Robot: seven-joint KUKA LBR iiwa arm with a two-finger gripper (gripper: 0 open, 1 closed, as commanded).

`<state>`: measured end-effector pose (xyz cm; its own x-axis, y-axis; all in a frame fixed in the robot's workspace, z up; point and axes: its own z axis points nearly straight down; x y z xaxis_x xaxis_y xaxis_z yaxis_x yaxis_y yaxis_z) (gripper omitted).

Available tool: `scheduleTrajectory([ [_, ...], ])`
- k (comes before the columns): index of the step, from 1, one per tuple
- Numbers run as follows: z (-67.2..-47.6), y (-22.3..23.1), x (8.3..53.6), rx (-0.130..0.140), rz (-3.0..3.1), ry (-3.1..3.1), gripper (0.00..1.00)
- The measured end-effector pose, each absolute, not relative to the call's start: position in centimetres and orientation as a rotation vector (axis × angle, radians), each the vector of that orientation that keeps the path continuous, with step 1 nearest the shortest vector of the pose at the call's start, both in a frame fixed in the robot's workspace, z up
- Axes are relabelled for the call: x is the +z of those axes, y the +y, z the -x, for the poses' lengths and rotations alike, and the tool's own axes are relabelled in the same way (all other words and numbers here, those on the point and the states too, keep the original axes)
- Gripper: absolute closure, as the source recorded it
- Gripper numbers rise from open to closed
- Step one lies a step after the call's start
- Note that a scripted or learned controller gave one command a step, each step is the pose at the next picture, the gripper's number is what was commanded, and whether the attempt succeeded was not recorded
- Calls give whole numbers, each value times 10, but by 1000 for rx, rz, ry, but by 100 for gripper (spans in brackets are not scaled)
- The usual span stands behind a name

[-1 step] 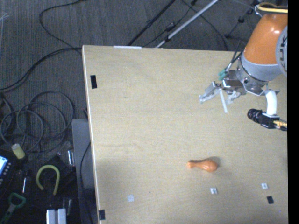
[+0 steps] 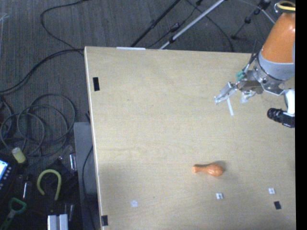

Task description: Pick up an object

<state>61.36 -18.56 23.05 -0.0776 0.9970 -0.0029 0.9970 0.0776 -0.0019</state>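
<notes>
Fingers (image 2: 225, 97) pale, thin, metallic, splayed apart with nothing between them; one prong points left, another slants down toward the bench. They hang off the grey wrist of the arm (image 2: 280, 47), below its orange band, at the upper right of the camera view, above bare surface. Light tan wooden bench (image 2: 158, 119) carries one graspable thing: a small orange object with a rounded bulb at one end and a narrow neck at the other (image 2: 209, 169), lying on its side, neck pointing left, well apart from the fingers and lower in the view. Step in hand, as I judge it: approach, not yet over the target. Next move calls for travelling across to sit above the orange piece, turning the wrist so the opening spans its narrow width, then descending and closing. Count: one arm, one orange object, a few small square markers (image 2: 219, 195) on the bench near its lower edge.
</notes>
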Motion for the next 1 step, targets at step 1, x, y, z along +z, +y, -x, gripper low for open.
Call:
scheduleTrajectory([
  [1, -658, -197, 184, -5, -1980, 2437, 0],
])
